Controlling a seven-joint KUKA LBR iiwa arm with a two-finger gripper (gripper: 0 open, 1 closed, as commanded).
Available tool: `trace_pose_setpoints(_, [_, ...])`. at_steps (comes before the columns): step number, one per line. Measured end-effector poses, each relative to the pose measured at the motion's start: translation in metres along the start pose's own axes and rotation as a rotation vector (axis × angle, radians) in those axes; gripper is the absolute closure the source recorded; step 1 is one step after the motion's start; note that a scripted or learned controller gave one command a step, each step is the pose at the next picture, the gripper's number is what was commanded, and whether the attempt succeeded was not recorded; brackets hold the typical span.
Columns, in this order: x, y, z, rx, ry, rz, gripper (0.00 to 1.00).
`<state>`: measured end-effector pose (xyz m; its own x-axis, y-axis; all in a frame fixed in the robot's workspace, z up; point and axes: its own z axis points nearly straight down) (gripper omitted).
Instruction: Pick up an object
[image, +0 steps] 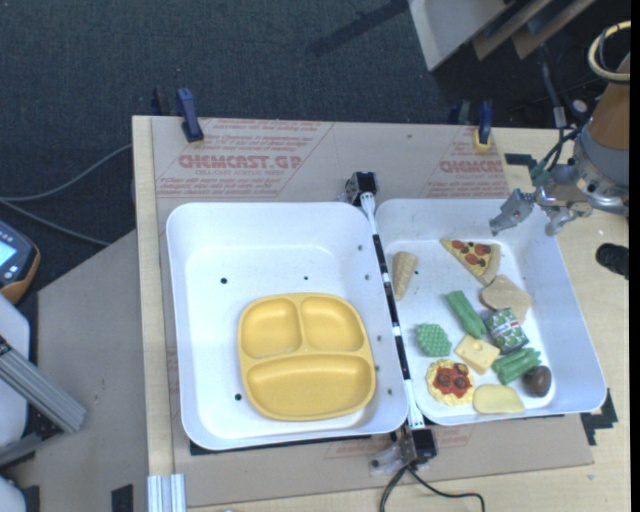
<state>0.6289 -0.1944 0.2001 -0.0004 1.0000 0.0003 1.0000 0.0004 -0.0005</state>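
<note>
Dark carpet surrounds the counter (300, 160), a board printed with red lettering and pinned at its far edge by blue clamps (187, 112); two white bins sit on it side by side. Toy food crowds the right bin (575, 300): a pizza slice (473, 256) toward the far side, a pale wedge (403, 273) near the divider, a bread piece (505, 296), a green pod (465, 313), a small can (506, 327), a knobbly green piece (433, 340), a cheese cube (477, 353), a round mini pizza (450, 381), a yellow piece (497, 400) and a dark brown lump (538, 380); all lie loose on the bin floor. Above the far right corner of that bin hangs the end effector (530, 208), fingers spread wide with nothing between them, apart from every item; the arm comes in from the right, grey wrist tilted down toward the bin. A yellow divided plate (305, 355) rests in the left bin (200, 250).
</note>
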Motion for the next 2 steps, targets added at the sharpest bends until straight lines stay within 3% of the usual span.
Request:
trace_pose_setpoints(1, [0.024,-0.032,0.116,0.004,0.0,0.0,0.0])
trace_pose_setpoints(2, [0.093,-0.074,0.112,-0.007,-0.003,-0.004,0.0])
